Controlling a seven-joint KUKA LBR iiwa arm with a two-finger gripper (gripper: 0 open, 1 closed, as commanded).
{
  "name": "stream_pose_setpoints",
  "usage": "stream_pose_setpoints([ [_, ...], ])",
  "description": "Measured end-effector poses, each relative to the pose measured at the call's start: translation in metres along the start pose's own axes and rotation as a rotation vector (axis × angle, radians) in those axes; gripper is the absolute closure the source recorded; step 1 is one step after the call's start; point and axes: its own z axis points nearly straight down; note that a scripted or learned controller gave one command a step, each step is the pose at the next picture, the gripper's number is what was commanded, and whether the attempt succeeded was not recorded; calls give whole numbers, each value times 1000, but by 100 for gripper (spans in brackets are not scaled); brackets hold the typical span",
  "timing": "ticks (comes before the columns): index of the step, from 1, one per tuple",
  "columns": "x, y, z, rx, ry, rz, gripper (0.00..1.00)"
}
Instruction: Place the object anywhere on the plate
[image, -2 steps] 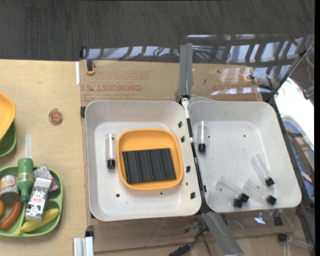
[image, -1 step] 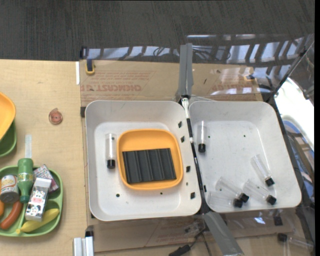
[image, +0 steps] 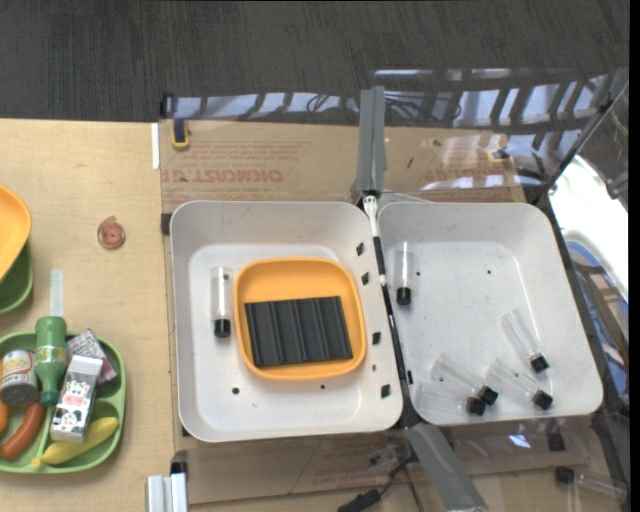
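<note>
The orange square plastic plate (image: 298, 330) lies in the left white bin (image: 190, 300), a clear tube (image: 219, 298) beside its left edge; the right white bin (image: 560, 300) holds more tubes (image: 500, 380) near its front right corner.
</note>
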Motion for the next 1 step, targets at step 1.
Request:
stream_pose_setpoints([
  [1, 0, 0, 0, 0, 0, 0, 0],
])
